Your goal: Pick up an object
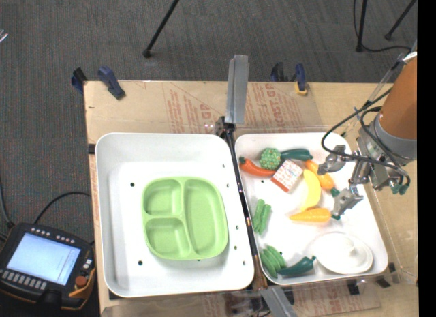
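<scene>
1. Camera view, layout: two shallow white bins sit side by side. The left bin bears a green divided plate; the right bin bears the loose toy food, so any pick has to come from there.
2. Camera view, arm: the gripper hangs over the right bin's right half, its two fingers spread apart with nothing between them. One fingertip is near the orange piece, the other near the right end of the yellow-orange piece. I judge this as a pose before a grasp.
3. Camera view, likely targets: the banana lies just left of the fingers, beside a small red-and-white carton. A carrot, a green bumpy piece and a dark green vegetable crowd the bin's top; clustering may make a clean grip harder.
4. Camera view, the rest: green pods, more greens and a white round lid-like dish lie lower.
5. Writing: red lettering runs across the cardboard under the bins, too slanted to read; the carton's print is too small. A teach pendant sits at lower left.
</scene>
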`<state>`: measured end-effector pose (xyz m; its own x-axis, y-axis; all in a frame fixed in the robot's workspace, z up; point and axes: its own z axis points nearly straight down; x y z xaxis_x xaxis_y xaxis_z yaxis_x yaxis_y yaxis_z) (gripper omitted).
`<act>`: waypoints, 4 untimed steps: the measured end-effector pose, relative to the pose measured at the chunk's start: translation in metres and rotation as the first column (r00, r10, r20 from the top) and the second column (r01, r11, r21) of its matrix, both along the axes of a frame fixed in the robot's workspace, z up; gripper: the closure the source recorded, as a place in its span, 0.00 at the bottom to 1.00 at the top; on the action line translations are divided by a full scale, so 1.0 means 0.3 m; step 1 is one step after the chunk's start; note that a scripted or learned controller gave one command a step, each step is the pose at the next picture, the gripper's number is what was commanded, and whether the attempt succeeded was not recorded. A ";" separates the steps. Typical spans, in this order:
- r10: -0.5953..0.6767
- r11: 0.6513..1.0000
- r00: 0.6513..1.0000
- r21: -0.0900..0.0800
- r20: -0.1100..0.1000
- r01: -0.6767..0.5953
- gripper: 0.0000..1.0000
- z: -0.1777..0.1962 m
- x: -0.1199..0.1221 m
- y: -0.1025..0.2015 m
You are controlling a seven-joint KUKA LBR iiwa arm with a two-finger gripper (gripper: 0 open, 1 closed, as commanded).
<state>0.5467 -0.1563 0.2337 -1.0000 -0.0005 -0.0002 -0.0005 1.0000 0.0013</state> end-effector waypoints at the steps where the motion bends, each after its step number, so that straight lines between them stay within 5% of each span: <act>1: -0.070 0.998 0.997 0.003 -0.015 0.070 0.00 -0.395 -0.052 0.011; 2: -0.076 0.997 0.997 0.001 -0.005 0.076 0.00 -0.495 0.017 0.071; 3: -0.067 0.998 0.998 0.001 0.000 0.067 1.00 -0.454 0.026 0.079; 4: -0.065 0.998 0.998 0.001 0.000 0.065 0.00 -0.456 0.026 0.081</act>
